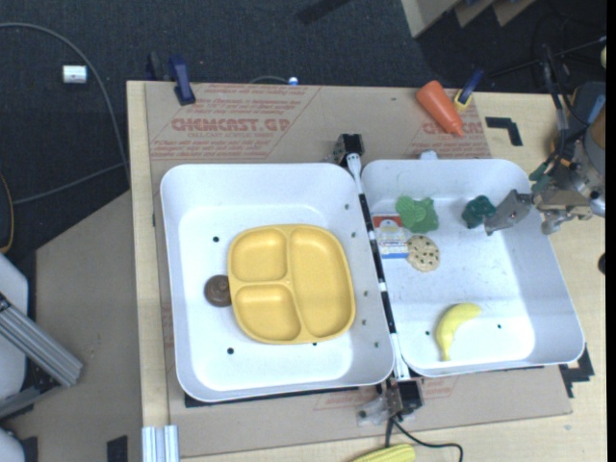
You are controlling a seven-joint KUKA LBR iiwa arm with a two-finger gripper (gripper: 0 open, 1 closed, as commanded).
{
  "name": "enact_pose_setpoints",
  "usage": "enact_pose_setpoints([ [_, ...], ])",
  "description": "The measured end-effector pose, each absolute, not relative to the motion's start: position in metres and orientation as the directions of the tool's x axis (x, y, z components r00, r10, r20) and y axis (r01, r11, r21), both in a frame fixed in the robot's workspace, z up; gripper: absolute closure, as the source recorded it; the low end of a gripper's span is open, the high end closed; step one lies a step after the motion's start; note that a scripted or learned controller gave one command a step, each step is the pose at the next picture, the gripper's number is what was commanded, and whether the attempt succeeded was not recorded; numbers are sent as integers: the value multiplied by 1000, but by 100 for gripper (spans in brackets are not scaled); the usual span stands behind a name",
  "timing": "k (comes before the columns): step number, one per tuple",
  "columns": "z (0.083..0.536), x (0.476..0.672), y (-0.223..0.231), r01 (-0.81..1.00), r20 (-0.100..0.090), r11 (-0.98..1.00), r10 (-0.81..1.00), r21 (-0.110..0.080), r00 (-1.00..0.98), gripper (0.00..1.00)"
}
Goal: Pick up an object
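Dark-green object [476, 210] lies just beside the gripper [510, 212], jaw state indeterminate; approach step, next move requires descent alignment.

Two white bins: left bin [188, 258] and right bin [539, 296], side by side at mid-frame. Left bin holds one yellow divided tray [289, 284] and one brown disc [218, 291]. Right bin holds five items: one green lump [417, 213], one dark green piece [476, 210], one cookie [423, 252], one banana [452, 326], one red-and-white card [389, 236]; one orange carrot [441, 109] on the bench, upper right.
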State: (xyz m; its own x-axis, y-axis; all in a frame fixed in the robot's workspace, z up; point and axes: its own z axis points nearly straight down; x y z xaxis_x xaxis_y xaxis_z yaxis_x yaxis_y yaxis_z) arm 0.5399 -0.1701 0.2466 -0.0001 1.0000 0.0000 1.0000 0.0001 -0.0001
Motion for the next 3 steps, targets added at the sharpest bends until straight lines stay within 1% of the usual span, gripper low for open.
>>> enact_pose_setpoints([
  [1,163,488,-151,1000,1,0,1000,-1,0,0],
  [2,84,479,-115,1000,1,1,1000,-1,-1,0],
  [3,94,479,-115,1000,0,-1,1000,1,1,100],
])
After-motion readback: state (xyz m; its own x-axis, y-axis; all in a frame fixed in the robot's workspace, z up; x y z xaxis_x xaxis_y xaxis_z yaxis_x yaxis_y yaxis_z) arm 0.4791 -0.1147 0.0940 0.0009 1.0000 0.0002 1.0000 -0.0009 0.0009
